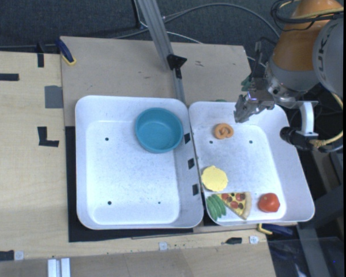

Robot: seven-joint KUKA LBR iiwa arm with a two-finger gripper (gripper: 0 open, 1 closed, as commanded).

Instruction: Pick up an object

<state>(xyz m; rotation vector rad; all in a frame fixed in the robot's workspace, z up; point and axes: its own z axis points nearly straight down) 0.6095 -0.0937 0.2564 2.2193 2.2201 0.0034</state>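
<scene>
2 white bins side by side on the table (23, 154). left bin (98, 178) has 1 blue bowl (158, 130), upright, near its back right corner. right bin (288, 172) has 5 items: 1 small orange pretzel-like piece (223, 131) near the back, roundish w/ no clear long axis; 1 yellow round piece (215, 179); 1 pizza slice (237, 202), tip pointing toward the front right; 1 green veg (216, 206) just beside it, long axis running front-back; 1 red tomato (269, 202). jaws (243, 115) hang over the right bin's back part, just right of the pretzel, nothing seen in them; can't tell how far open.
</scene>
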